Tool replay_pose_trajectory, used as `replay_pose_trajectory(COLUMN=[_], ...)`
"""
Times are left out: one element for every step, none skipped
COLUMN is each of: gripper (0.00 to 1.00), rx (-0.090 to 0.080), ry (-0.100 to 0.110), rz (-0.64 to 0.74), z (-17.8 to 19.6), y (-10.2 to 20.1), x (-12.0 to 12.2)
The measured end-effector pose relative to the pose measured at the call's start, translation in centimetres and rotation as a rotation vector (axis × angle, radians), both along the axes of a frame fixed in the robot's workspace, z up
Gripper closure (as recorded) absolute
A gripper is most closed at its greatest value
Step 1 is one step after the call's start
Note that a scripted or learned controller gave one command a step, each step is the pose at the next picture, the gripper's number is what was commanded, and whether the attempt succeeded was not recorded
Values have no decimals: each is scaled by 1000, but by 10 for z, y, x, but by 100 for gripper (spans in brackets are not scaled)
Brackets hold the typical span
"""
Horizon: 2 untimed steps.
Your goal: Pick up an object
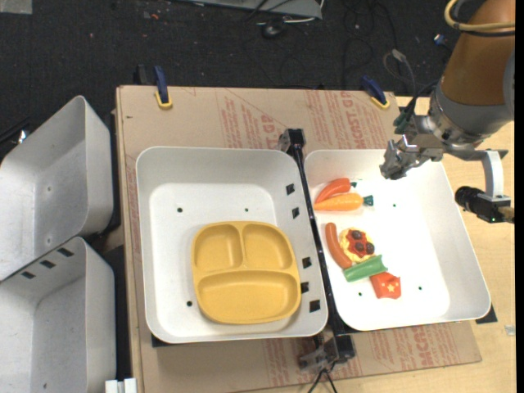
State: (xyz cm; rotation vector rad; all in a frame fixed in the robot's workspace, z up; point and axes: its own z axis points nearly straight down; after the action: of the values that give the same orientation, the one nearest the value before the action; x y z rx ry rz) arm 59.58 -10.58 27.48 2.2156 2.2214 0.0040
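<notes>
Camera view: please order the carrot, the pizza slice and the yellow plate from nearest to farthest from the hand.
1. Carrot: right bin, upper left part, just below and left of the hand.
2. Pizza slice: middle of the right bin, farther down.
3. Yellow plate: left bin, across the divider, farthest.

even overhead light falls across the bench, leaving the two white bins (164, 178) bright but not blown out at centre frame. soft, short shadows sit under the bin rims. the dark floor along the top of the frame is dim and grainy. focus is slightly soft throughout.
</notes>
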Motion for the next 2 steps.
replay_pose_trajectory(gripper=[100,100], rx=[1,2], ry=[5,6], rz=[3,5], z=[-2,-2], y=[47,100], x=[-5,-17])
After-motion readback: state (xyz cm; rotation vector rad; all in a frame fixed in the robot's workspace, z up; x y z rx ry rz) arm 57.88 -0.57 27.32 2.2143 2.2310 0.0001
